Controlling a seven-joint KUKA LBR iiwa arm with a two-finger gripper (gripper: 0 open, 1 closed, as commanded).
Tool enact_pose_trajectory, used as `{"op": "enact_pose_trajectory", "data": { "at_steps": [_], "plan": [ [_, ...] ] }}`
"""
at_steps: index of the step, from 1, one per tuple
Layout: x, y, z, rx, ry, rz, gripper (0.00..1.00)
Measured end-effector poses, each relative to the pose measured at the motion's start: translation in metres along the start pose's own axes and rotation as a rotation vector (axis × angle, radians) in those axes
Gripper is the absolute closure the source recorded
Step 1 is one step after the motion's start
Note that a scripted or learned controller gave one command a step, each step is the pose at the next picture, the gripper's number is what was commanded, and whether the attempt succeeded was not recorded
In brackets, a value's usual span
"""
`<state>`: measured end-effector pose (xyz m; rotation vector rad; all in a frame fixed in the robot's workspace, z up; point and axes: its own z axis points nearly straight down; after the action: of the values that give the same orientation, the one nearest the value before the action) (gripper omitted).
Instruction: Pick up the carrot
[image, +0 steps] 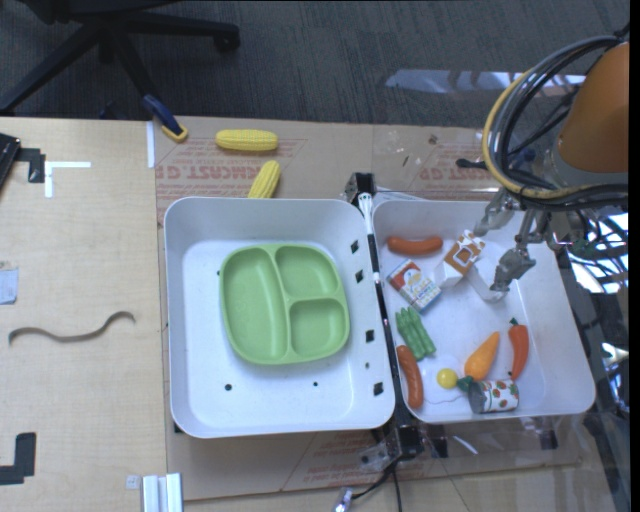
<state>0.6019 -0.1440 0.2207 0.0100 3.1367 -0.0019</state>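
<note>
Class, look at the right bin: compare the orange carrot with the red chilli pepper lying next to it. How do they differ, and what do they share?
The orange carrot is plump and tapers from a broad end, while the red chilli pepper is slim and more even. The carrot lies at a slant; the chilli runs almost straight up and down the picture. The carrot is orange, the chilli red. Both lie flat in the right white bin, side by side, below the claw.

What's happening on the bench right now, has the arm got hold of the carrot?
Not yet. The gripper hangs over the upper part of the right bin, with nothing visible between its fingers. The carrot lies lower in that bin, apart from the gripper, beside a red pepper and a small can. The left bin holds a green plate.
</note>
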Motion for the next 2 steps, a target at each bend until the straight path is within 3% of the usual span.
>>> {"op": "enact_pose_trajectory", "data": {
  "at_steps": [1, 2],
  "plan": [
    [0.067, -0.008, 0.128, 0.000, 0.000, 0.016, 0.00],
    [0.114, -0.031, 0.121, 0.004, -0.028, 0.047, 0.00]
  ]
}}
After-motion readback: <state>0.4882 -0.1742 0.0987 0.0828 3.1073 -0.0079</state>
